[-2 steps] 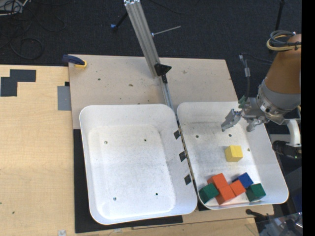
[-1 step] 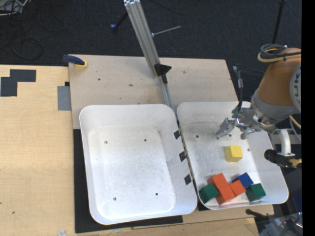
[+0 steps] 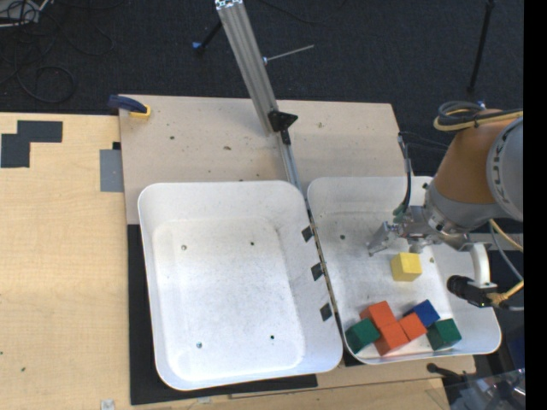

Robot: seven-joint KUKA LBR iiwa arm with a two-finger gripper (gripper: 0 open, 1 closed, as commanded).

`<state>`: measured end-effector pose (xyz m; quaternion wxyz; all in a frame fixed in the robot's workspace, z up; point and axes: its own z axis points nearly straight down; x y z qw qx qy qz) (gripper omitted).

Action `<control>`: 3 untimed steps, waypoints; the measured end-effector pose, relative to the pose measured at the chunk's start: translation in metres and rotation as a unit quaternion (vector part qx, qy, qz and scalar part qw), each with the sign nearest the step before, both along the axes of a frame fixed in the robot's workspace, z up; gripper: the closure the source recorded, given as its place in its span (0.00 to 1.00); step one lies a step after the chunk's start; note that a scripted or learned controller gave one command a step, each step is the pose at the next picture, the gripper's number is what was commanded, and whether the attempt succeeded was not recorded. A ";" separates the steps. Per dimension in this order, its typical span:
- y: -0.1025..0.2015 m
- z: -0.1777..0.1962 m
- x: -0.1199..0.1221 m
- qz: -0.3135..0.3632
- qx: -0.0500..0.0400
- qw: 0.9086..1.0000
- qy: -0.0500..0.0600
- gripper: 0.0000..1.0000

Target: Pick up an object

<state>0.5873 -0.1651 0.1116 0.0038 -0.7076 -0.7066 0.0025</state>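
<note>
Jaws' state I cannot tell; gripper (image 3: 402,233) hangs just above the yellow cube (image 3: 407,266). Risk: an off-centre descent could nudge it aside.

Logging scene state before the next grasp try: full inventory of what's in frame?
shallow white plastic bins: 2, white, side by side on the bench; left bin, right bin
yellow cube block: 1, yellow, mid right bin, just below the gripper
orange blocks: 2, orange, near edge of right bin
green blocks: 2, dark green, flanking the orange ones
blue block: 1, blue, beside the orange blocks
aluminium rail: 1, silver, slanting up from between the bins
blue-and-yellow clamp: 1, bench's far left corner
gripper: 1, metal, over right bin, on the grey-and-orange arm
</note>
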 end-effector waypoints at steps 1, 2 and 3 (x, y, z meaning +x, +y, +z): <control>-0.002 0.013 0.001 -0.003 0.000 1.000 -0.002 1.00; 0.000 0.057 -0.003 -0.003 -0.001 1.000 -0.005 1.00; -0.006 0.107 -0.012 -0.004 -0.001 1.000 -0.005 1.00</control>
